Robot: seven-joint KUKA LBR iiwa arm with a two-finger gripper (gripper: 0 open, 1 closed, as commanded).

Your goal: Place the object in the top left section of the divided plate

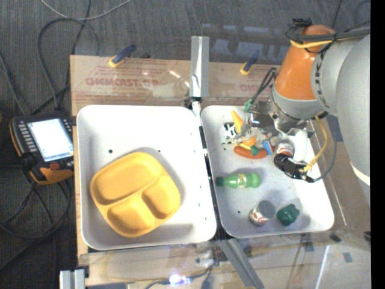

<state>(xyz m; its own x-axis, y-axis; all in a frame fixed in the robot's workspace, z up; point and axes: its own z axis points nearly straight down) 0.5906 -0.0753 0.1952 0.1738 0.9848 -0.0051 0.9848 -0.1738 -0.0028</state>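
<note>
Yellow divided plate (135, 192) lies bare; claw (264, 131) perhaps over toys (249, 146).

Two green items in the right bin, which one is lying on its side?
The green plastic bottle, lying flat mid-bin. The dark green blocky toy sits near the front corner.

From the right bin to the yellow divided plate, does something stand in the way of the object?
Only the two bin walls that meet between the bins. The gripper is down among the small items in the right bin. The yellow divided plate lies bare in the left bin, with nothing on its sections.
</note>
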